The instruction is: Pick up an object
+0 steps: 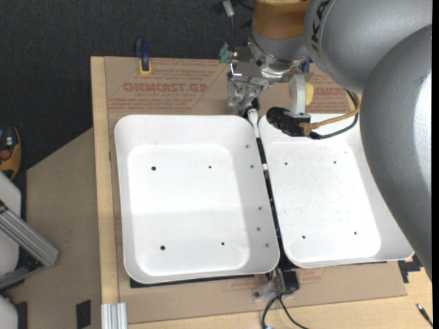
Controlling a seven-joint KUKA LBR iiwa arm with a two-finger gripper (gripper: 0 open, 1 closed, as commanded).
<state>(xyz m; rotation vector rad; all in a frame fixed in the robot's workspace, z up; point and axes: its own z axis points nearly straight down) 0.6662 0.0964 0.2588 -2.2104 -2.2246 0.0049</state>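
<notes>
My gripper point(244, 103) hangs over the far rim where the two white bins meet, at the top middle of the camera view, under the orange band of the wrist. It is small and seen from above, and nothing shows between its fingers. The left bin point(124, 184) shows a bare white floor with a few small dark dots. The right bin point(322, 197) looks the same; the grey arm covers its right side.
Both bins rest on a brown board point(171, 81) printed with red lettering. A blue and yellow clamp point(143, 56) grips the board's far edge. An aluminium profile point(27, 238) lies off the board at the left. A connector with a cable point(278, 286) sits at the front edge.
</notes>
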